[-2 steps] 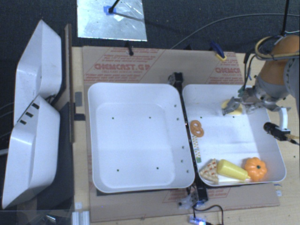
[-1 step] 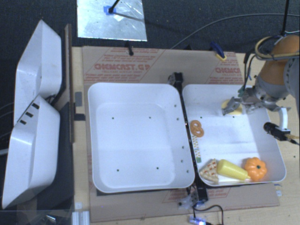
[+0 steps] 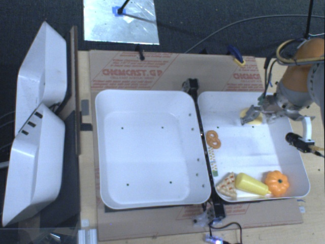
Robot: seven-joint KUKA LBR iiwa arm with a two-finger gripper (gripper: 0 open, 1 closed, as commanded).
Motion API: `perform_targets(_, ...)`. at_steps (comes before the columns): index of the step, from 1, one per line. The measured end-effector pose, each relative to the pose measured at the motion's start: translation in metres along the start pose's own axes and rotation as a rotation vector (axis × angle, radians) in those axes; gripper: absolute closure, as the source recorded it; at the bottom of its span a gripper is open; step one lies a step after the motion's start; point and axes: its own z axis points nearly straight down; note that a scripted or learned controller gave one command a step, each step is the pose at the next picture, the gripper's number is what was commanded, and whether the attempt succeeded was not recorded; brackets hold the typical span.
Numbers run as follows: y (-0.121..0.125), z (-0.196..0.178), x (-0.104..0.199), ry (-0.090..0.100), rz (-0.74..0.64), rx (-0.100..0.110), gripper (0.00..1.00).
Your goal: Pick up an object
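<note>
My pincer [image 3: 252, 115] is in the upper right of the frame, low over the top part of the right bin [image 3: 254, 146]. My grey arm with its orange band [image 3: 311, 49] comes in from the right side. There is something small and yellow [image 3: 255, 119] right at the tip of my pincer. I cannot tell if my pincer is apart or together, and I cannot tell if it is holding that yellow thing.

The other toys are in the right bin too. A little brown pretzel [image 3: 213, 139] lies near the left wall of that bin, about the middle of the frame. Just below it is a thin strip with spots [image 3: 214, 162], lying along the same wall. Down at the bottom of the bin there are three things in a row. A slice of pizza [image 3: 227, 185] is on the left. A yellow corn-like thing [image 3: 251, 184] is next to it, touching it or almost. An orange pumpkin [image 3: 277, 182] is on the right, just beside the yellow one. These three are well apart from my pincer.

The left bin [image 3: 109, 151] sits beside the right one, in the middle of the frame.
</note>
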Motion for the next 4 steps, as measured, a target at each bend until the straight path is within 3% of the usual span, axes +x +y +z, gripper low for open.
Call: perform_targets(4,0.0,0.0,0.0,0.0,0.0,0.0,0.0)
